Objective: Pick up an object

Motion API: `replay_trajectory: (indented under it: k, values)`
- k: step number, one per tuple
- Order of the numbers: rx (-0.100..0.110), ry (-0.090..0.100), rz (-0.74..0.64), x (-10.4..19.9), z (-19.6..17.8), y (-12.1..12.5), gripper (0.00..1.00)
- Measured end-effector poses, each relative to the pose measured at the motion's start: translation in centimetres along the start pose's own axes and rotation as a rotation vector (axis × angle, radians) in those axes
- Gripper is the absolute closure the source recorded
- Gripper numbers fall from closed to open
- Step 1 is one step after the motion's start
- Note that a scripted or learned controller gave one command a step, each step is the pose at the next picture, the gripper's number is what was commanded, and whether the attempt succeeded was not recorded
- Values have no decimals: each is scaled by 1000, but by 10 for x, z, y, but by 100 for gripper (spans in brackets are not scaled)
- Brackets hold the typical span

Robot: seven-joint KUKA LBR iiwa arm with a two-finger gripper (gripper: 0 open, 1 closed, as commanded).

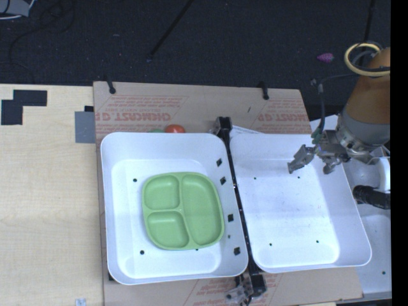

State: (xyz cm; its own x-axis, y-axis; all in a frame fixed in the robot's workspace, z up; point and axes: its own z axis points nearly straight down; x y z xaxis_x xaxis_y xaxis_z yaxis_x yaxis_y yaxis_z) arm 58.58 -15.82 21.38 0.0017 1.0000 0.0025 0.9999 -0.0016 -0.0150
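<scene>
Green divided plate (183, 210) lies flat in the left bin (121, 164), long axis near-vertical; tool (312, 158) open, holding nothing.

Far side, a dark carpeted floor (191, 30) runs the full width, cables (172, 24) trailing across it. On the left sits a pale wooden table (44, 203) (black and grey patches (25, 104) at its far edge), and brown cardboard (191, 107) lies beside it.

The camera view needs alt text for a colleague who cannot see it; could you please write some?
A green divided plate lies in the left white bin. The arm's end effector hangs over the right bin's far right corner.
</scene>
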Motion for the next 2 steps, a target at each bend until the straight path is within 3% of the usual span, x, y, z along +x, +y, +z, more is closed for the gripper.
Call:
replay_trajectory:
  k: [1,2]
  values:
    - [-14,-3,-2,0,-8,3,0]
    - [-8,-1,-3,6,55,6,0]
